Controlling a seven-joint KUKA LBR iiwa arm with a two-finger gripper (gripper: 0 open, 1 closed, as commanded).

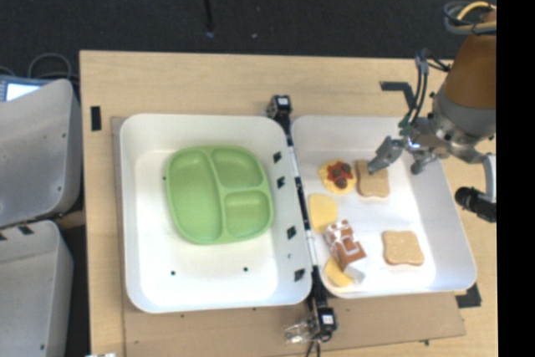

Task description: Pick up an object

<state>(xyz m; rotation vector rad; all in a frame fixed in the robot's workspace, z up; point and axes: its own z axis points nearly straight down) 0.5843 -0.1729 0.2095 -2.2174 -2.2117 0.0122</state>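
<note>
Grey hand (399, 155), spread wide, empty, above toast (373, 182) near right bin's (451, 217) far edge. Risk: clipping that slice, nudging pastry (338, 175) alongside, closing on nothing.

We see the gripper (399, 158) over the right bin (443, 217), fingers spread, nothing between them. A bread slice (373, 182) lies just below its left finger. Left of that sits a small pizza (338, 175). Further down: a cheese slice (323, 211), a brown toy (344, 242), another bread slice (402, 247). Far left, a green tray (220, 194) in the left bin (142, 263).
</note>
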